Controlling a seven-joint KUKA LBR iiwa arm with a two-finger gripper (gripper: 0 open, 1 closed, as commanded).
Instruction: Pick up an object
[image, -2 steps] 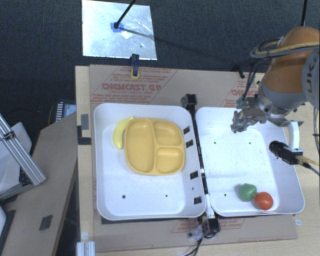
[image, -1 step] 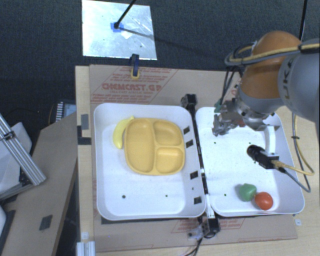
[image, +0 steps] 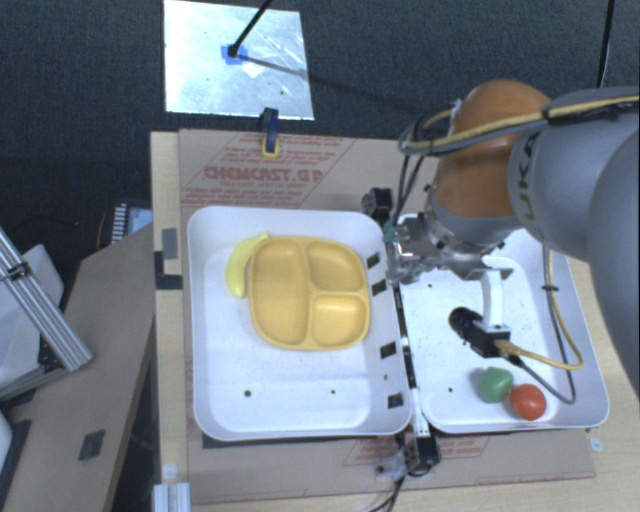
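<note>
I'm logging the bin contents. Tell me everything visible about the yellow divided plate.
The yellow rounded-square plastic plate lies flat, open side up, in the left white bin. Raised ridges split it into one long compartment and two smaller ones. A yellow banana-shaped object lies against its far-left edge.

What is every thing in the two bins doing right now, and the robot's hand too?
Yellow divided plate: right side up, flat in the left bin, sections bare.
Banana: lying along the plate's left rim.
Green toy: resting in the right bin, near corner.
Red round toy: resting right beside the green toy.
Hand: over the right bin's far left corner, away from both toys.
</note>
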